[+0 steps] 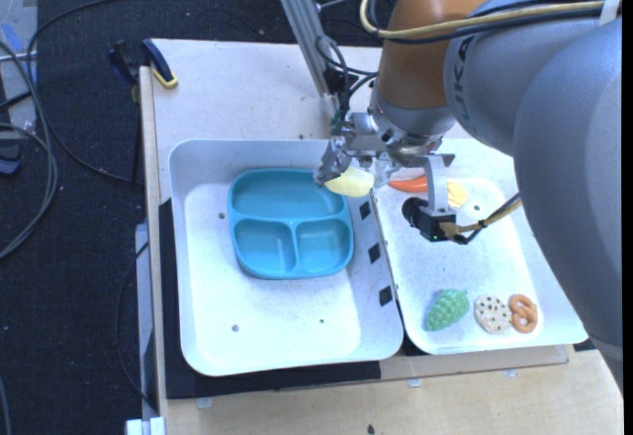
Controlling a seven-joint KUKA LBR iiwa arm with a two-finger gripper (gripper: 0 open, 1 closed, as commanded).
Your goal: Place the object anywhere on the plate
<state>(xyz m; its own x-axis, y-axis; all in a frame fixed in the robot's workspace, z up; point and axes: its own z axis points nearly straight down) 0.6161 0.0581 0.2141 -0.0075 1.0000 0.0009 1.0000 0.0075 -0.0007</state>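
The arm reaches in from the right, its orange band above the wrist; the gripper (pixel 341 169) hangs over the upper right corner of the blue plate (pixel 292 223), which lies in the left bin (pixel 198 255); a pale yellow object (pixel 350 184) sits at the tip of the jaws, just past the plate's rim, and they appear clamped on it; the plate has three compartments; in the right bin (pixel 495 255) lie an orange piece (pixel 407 184) beside the gripper, a green bunch (pixel 447 309), a spotted cookie (pixel 490 313) and a pretzel (pixel 522 312) near the front edge; both bins rest on the table (pixel 237 87).
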